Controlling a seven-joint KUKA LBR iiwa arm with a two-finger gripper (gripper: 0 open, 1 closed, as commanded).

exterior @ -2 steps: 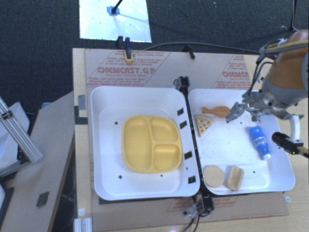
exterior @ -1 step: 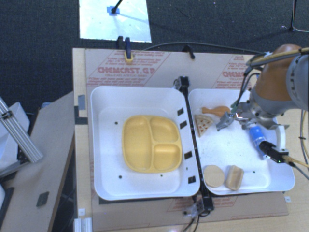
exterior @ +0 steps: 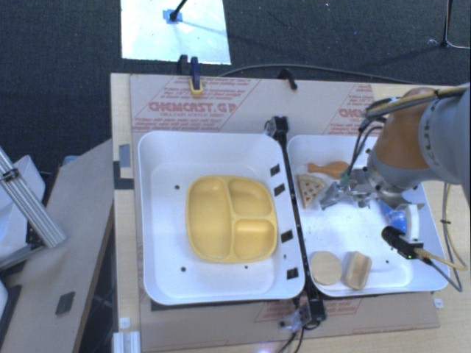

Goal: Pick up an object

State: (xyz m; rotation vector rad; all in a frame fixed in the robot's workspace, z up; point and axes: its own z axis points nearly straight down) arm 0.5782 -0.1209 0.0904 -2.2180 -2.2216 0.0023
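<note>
The right bin (exterior: pixel 368 267) holds a tan pizza slice (exterior: pixel 310 189), an orange drumstick-shaped piece (exterior: pixel 329 169), a round tan disc (exterior: pixel 326 268), a tan bread slice (exterior: pixel 358 270) and a blue object (exterior: pixel 394 218). My gripper (exterior: pixel 337 195) hangs low over this bin, just right of the pizza slice and below the orange piece. Nothing shows held in it. The wrist hides part of the blue object.
The left bin (exterior: pixel 165 168) holds a yellow divided plate (exterior: pixel 232 218). A black divider with clips (exterior: pixel 288 212) runs between the bins. The arm (exterior: pixel 419 134) comes in over the right bin's far right corner. A cardboard sheet (exterior: pixel 191 105) lies behind the bins.
</note>
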